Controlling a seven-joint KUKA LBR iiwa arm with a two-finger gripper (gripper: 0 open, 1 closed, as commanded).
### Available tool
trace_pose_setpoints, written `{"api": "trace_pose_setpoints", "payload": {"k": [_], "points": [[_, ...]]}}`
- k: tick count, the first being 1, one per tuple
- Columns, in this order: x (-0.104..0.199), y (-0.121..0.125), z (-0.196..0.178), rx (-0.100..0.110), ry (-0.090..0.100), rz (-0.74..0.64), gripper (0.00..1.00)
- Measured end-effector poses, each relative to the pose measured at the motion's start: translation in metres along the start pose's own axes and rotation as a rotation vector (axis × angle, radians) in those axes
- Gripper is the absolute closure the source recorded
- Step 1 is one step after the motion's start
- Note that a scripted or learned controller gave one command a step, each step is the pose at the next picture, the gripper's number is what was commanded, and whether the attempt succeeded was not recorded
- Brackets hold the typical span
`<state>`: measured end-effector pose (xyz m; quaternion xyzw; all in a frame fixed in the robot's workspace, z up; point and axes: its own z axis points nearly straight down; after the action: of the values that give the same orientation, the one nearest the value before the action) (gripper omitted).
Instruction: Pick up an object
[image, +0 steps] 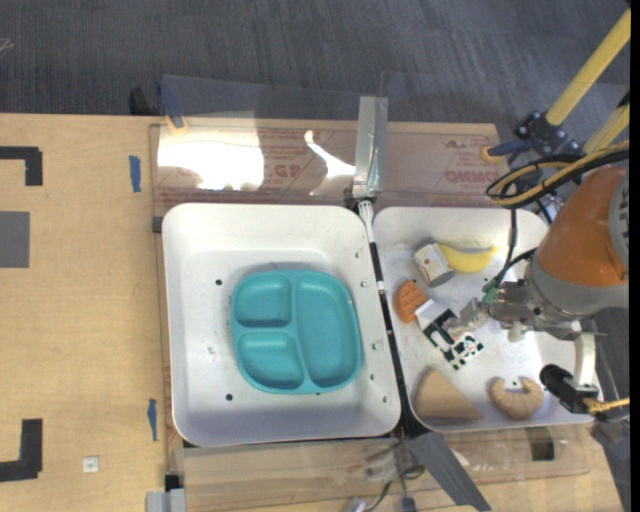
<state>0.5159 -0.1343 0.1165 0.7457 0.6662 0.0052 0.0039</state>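
My gripper (449, 337) is low in the right bin (520, 225), reaching in from the right. It is open, and nothing shows between its two black-and-white fingers (436, 324). An orange rounded object (407, 300) lies just left of it. A small white and orange box (431, 262) and a yellow banana (470, 258) lie behind it. A tan wedge (443, 396) and a beige bun-like piece (515, 397) lie in front, near the bin's front wall.
The left bin (190, 300) holds a teal divided plate (297, 331). A ridge (380, 310) separates the two bins. Cables and the orange-banded arm (590, 250) crowd the right side. A clear panel (260, 160) stands behind the bins.
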Motion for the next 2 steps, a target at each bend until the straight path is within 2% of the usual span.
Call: {"api": "trace_pose_setpoints", "payload": {"k": [1,2], "points": [[-0.017,0.008,-0.023,0.010,-0.005,0.143,0.00],[0.019,0.018,0.008,-0.023,-0.009,0.034,0.00]]}}
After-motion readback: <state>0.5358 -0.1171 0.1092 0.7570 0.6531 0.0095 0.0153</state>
